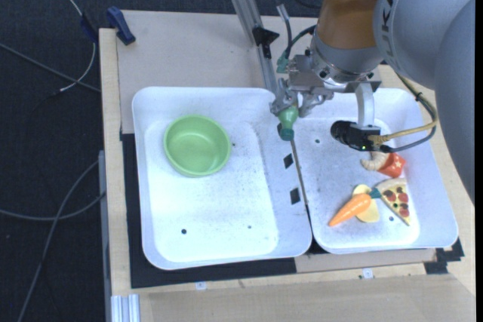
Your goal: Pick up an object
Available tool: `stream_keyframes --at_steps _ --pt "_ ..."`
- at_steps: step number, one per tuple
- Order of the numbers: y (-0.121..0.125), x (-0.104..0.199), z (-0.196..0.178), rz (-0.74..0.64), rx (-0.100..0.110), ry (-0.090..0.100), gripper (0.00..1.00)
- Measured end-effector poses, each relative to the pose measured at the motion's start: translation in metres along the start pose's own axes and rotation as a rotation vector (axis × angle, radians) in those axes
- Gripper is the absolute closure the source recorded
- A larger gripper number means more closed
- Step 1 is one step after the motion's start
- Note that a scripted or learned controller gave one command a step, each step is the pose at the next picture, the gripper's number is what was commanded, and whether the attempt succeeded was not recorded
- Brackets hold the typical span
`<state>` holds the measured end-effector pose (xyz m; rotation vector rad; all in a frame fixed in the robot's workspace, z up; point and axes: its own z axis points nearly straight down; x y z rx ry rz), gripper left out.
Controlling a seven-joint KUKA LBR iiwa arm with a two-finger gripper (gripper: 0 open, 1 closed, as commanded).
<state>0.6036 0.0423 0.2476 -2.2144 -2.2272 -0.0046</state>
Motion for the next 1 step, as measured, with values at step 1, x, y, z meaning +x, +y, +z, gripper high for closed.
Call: stream_keyframes --at_steps 1 --pt "0.0188 0.0479 0.0135 0.000 0.001 -0.001 1.00"
